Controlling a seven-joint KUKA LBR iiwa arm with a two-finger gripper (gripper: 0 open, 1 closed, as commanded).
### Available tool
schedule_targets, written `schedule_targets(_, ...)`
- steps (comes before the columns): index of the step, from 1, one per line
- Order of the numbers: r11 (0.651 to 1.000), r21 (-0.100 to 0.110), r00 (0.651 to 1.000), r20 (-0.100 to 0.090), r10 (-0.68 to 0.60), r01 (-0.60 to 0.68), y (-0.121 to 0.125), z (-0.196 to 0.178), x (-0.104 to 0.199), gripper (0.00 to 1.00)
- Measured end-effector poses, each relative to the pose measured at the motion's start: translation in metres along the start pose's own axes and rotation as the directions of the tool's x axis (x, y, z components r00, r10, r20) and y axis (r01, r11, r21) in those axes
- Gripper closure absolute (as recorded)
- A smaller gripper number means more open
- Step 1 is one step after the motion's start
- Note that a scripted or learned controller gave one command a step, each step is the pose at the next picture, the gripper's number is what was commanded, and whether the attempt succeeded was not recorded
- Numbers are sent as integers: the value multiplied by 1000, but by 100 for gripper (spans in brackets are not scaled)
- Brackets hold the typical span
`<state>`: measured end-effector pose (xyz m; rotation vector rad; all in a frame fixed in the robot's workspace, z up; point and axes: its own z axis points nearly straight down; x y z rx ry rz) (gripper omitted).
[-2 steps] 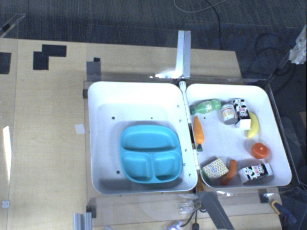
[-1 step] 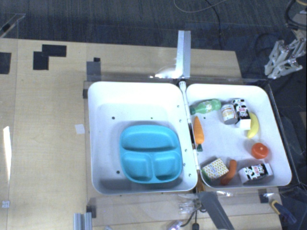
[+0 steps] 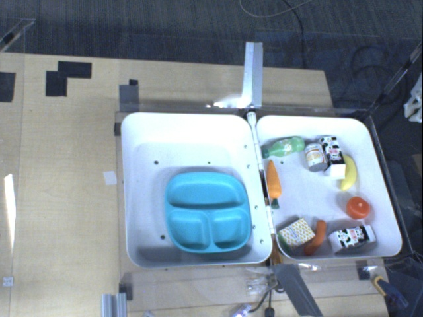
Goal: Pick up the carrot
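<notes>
Nearest the lower edge, a black-and-white carton [image 3: 352,238] lies on its side in the near right corner of the right bin [image 3: 310,193]. To its left a reddish-brown sausage [image 3: 317,236] lies at a slant. It touches a small box with a chequered pattern [image 3: 296,231] that sits in the near left corner.

Further back, a round orange-red fruit [image 3: 358,207] sits near the right wall. Beyond it lies a banana [image 3: 348,172], curved along that same side. A second small black-and-white carton [image 3: 331,150] and a can [image 3: 314,157] stand close together at the far end. A green bottle [image 3: 283,146] lies on its side in the far left corner.

The carrot [image 3: 271,180] lies in the right bin, flat along its left wall just beside the divide between the two bins. Its length runs from far to near, and it is apart from the other things.

The left bin [image 3: 135,177] holds a blue plate with three compartments [image 3: 208,210], set toward the near side. Both bins rest on a pale wooden bench [image 3: 59,210].

From this view I cannot tell how the gripper stands.
</notes>
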<state>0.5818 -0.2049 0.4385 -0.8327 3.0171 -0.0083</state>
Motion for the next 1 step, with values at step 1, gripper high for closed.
schedule_targets(1,1000,7,1000,10,0,0,0,-14,-3,100)
